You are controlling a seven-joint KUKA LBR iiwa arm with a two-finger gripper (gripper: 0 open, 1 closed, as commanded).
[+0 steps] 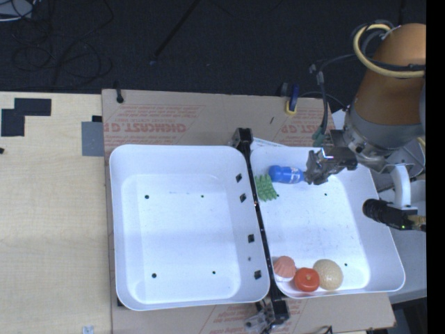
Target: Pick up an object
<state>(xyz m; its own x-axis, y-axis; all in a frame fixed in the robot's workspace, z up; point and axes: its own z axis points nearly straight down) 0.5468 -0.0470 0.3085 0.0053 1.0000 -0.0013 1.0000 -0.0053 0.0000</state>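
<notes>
White plastic makes up the two shallow bins on my bench, and I will place everything against the right bin (348, 270), the one nearer my arm. My grey arm with its orange band (396, 54) reaches in from the right side of the view, and my pincer (318, 169) hangs over the far part of that bin, close to its back wall. Whether my pincer is released or clenched I cannot tell from this angle, because the dark wrist hardware hides the tips. Just beside my pincer, on the side toward the divider between the bins, lies a small blue object (284, 175) on the bin floor; it looks near to my pincer or perhaps touching it, but I see nothing caught between my tips. Beside the blue object, against the divider wall of the right bin, sits a small green leafy piece (265, 186). At the near edge of the right bin three more things cluster together: a pink piece (284, 266), a red round object (306, 279) and a pale yellow ball (328, 273), touching or nearly so. By my judgement the task is only at the approach stage: I am positioned by the blue object, nothing is lifted yet, and the grasp and the raise both remain to be done.
</notes>
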